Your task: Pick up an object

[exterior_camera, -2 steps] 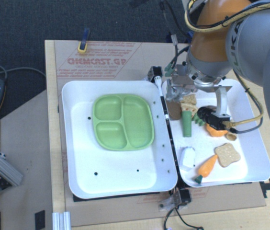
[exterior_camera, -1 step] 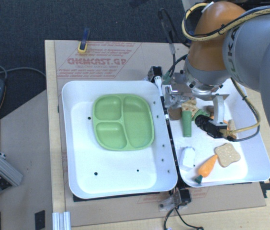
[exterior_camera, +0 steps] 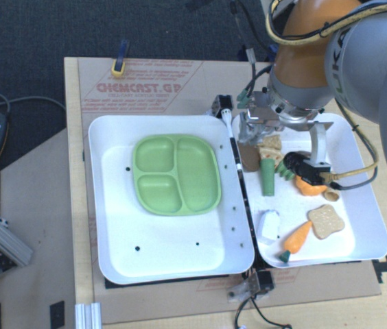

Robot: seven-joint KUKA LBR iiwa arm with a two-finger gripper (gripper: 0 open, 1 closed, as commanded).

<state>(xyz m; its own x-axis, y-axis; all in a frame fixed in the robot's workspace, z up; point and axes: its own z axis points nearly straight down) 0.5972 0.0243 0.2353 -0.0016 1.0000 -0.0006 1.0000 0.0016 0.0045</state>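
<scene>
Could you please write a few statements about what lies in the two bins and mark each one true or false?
1. The green divided plate lies in the left bin. True.
2. The toy carrot lies on the green plate. False: it lies in the right bin, beside the slice of bread.
3. The gripper is over the left bin. False: it is at the upper left part of the right bin, near the divide.
4. A green stick-shaped piece lies in the right bin. True.
5. The plate has three compartments. True.
</scene>
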